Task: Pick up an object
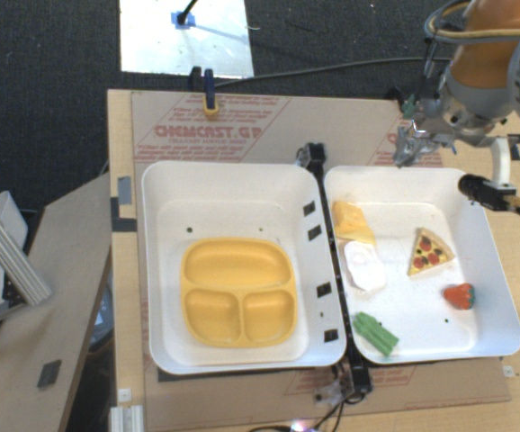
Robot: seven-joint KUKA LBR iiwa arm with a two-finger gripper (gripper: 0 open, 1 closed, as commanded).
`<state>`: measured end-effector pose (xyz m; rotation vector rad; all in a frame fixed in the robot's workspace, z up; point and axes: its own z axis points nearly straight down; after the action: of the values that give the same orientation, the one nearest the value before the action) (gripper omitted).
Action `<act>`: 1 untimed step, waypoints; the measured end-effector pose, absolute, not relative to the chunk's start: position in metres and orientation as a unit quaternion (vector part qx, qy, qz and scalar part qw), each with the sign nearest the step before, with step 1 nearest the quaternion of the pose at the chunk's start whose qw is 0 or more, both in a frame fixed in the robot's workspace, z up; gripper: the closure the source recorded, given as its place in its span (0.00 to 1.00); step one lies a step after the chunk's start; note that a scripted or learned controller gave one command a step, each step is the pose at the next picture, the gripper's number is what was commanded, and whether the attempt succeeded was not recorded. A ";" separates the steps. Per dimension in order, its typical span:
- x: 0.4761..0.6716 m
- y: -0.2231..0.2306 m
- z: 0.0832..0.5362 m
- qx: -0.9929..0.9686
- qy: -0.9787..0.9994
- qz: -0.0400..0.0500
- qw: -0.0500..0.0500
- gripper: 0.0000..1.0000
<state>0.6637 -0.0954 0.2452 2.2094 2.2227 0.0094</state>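
Observation:
The right bin (489, 241) holds a pizza slice (429, 252), a red strawberry (459, 296), a green toy (375, 333), a white piece (364, 266) and a yellow wedge (353, 221). My gripper (412, 149) hangs above the right bin's far rim, apart from all of these, with nothing seen between its fingers. Its small metal fingers point down.
The left bin (165, 196) holds a yellow divided plate (238, 291). A black divider with clips (325, 241) runs between the bins. A blue and yellow clamp (209, 93) stands at the bench's far edge. Cardboard (242, 129) lies beneath the bins.

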 end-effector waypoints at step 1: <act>0.665 -0.096 0.299 0.705 0.709 0.003 0.003 1.00</act>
<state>0.6653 -0.0955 0.2986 2.2099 2.2231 0.0084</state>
